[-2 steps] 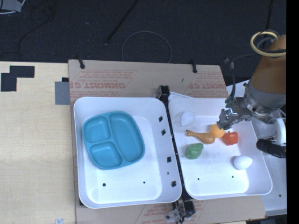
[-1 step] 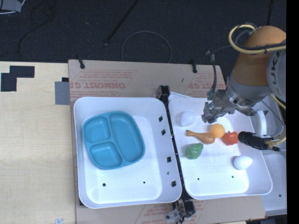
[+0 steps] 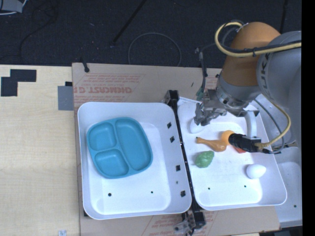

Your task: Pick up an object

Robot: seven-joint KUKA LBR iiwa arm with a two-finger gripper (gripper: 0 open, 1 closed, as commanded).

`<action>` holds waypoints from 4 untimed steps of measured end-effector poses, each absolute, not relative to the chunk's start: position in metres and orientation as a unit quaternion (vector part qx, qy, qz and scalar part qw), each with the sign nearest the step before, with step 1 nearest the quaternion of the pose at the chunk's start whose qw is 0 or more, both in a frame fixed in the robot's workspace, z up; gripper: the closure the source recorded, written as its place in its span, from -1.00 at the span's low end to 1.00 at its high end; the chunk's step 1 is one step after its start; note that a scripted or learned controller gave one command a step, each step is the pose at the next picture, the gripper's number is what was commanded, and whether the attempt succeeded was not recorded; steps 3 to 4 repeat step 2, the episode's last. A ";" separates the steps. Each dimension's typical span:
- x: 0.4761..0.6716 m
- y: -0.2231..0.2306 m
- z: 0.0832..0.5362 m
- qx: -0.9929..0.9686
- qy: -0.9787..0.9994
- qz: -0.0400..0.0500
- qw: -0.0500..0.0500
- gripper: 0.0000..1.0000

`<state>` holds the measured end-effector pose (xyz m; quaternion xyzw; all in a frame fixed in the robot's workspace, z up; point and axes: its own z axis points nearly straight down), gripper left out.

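You are looking down on two shallow white bins set side by side on a cardboard sheet (image 3: 113,82), which lies on the pale wooden surface (image 3: 34,156). The left bin (image 3: 93,200) holds a blue divided plate (image 3: 119,146); it lies flat in the far left part of that bin, its three compartments facing up. The right bin (image 3: 231,195) holds the loose things you could pick from.

The arm (image 3: 275,58) reaches in from the right, its orange band (image 3: 251,38) at the far right of the scene. The gripper (image 3: 200,122) hangs over the far left corner of the right bin, pointing down, close to the edge where the two bins meet; from this slant you get no clear sight of whether it is spread or pressed together.

A small white piece (image 3: 196,128) lies on the bin floor right at the gripper's tip; whether the two touch is not clear to you. An orange gourd (image 3: 216,142) lies just to the near right of the gripper, its thin neck pointing left and its bulb to the right. A green lump (image 3: 204,159) sits just on the near side of that neck, apart from it. A small red piece (image 3: 239,150) shows beside the gourd's bulb, on its near right side. A white egg (image 3: 255,171) rests farther right and nearer, well apart from the gripper, close to the bin's right wall.
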<state>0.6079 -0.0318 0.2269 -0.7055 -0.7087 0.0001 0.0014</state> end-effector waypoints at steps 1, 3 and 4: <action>0.622 0.029 0.225 -0.705 -0.709 0.000 0.001 1.00; 0.632 0.085 0.216 -0.706 -0.708 0.001 0.001 1.00; 0.632 0.085 0.216 -0.706 -0.708 0.001 0.001 1.00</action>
